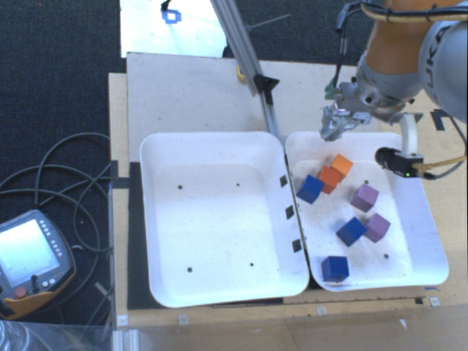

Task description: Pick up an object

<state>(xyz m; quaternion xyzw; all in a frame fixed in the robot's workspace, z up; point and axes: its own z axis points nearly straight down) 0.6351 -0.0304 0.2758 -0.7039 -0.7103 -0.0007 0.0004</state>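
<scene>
The claw [335, 126] hangs over the far edge of the right bin [424, 225], and I cannot tell how it is set. Just below it sit two orange blocks [336, 172], touching each other. Three blue blocks [310, 189] and two purple blocks [365, 196] lie nearer the front. The left bin [212, 218] sits beside it on the worktop [190, 93].

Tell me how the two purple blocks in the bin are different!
The upper purple block sits nearer the middle of the right bin, below the orange blocks; the lower purple block sits farther down, right beside a blue block. The upper one stands apart from its neighbours. Both are small purple cubes of similar size, turned at a slant.
</scene>
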